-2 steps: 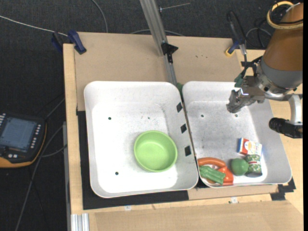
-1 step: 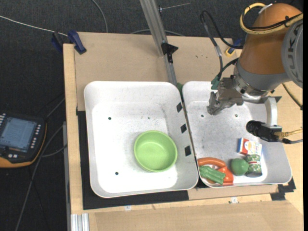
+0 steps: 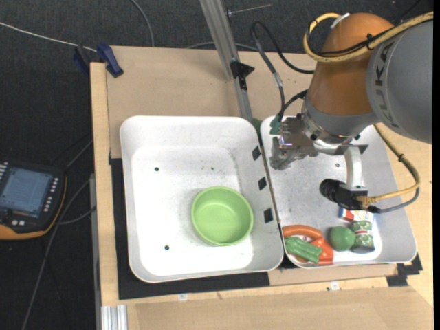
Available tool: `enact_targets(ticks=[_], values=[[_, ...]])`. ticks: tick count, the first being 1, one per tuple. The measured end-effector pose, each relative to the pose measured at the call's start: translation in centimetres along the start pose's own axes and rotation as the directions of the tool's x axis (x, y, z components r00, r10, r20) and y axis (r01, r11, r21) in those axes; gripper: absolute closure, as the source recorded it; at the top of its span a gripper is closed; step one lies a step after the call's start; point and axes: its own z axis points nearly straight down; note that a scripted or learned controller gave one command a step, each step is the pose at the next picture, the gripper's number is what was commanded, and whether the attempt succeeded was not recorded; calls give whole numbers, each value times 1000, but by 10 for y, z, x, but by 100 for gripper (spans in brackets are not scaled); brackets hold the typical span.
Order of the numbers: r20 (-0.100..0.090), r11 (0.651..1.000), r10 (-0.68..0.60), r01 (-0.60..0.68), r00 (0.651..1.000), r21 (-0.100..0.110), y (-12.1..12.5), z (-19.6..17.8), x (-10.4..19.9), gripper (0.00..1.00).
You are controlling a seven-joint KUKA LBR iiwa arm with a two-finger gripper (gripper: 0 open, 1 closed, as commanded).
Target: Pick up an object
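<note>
Your gripper (image 3: 283, 153) hangs over the upper left part of the right bin (image 3: 302, 191), close to the wall it shares with the left bin (image 3: 137, 150). You cannot tell from this view whether it is released or clenched, and nothing shows in its grasp. The pickable things lie together at that bin's near edge, below the gripper: an orange-and-green toy (image 3: 304, 245), a green ball (image 3: 340, 237) and a small can (image 3: 362, 231). A green bowl (image 3: 221, 215) sits in the left bin.
</note>
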Motion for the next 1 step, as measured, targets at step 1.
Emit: enact_targets(ticks=[1], values=[[-1, 1000, -1, 1, 1000, -1, -11, -8, 54, 100]])
